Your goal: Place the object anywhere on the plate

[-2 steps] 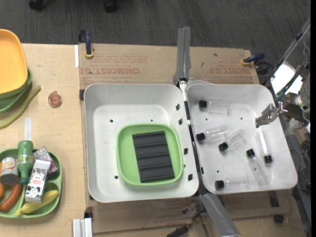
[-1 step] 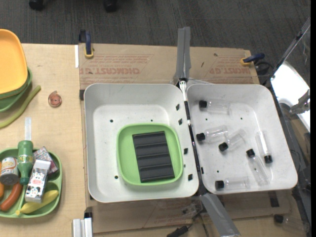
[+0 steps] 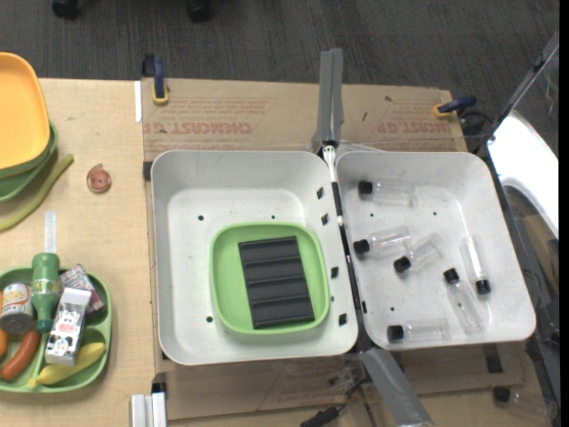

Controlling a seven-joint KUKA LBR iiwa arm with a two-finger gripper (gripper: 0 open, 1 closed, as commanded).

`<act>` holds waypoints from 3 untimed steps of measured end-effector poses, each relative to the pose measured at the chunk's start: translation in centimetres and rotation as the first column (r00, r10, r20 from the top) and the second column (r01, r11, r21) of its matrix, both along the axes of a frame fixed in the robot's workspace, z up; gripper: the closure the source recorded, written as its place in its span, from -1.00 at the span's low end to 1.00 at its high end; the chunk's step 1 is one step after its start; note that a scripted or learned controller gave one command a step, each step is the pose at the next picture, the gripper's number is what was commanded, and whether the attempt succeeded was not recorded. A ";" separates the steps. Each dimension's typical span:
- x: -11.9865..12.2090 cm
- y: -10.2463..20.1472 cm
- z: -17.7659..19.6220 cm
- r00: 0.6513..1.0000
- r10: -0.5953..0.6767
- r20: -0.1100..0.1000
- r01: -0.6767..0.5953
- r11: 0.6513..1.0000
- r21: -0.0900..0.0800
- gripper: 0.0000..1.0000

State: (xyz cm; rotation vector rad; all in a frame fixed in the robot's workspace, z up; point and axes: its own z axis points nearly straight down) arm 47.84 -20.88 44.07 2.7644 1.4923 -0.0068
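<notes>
A green square plate (image 3: 224, 278) lies in the left white bin (image 3: 178, 229), a little toward its front. A black ridged rectangular block (image 3: 277, 281) rests flat on the middle of the plate. In the right white bin (image 3: 502, 238) lie several clear vials with black caps, among them one at the back left (image 3: 387, 190), one near the centre (image 3: 384, 241) and one at the front (image 3: 418, 332).
Outside the bins on the left bench stand stacked yellow and green dishes (image 3: 18, 132) and a green tray of toy food (image 3: 53, 336). Clamps (image 3: 156, 83) hold the cardboard sheet (image 3: 240, 118) under the bins. A grey post (image 3: 330, 96) rises behind the seam between the bins.
</notes>
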 end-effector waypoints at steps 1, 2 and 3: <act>0.2 -0.5 0.0 0.992 -0.127 0.000 0.127 0.992 0.000 -1.00; 1.6 -0.7 0.0 0.971 -0.239 0.000 0.239 0.971 -0.001 -1.00; 0.7 -1.0 -0.1 0.929 -0.369 -0.002 0.369 0.929 0.000 -1.00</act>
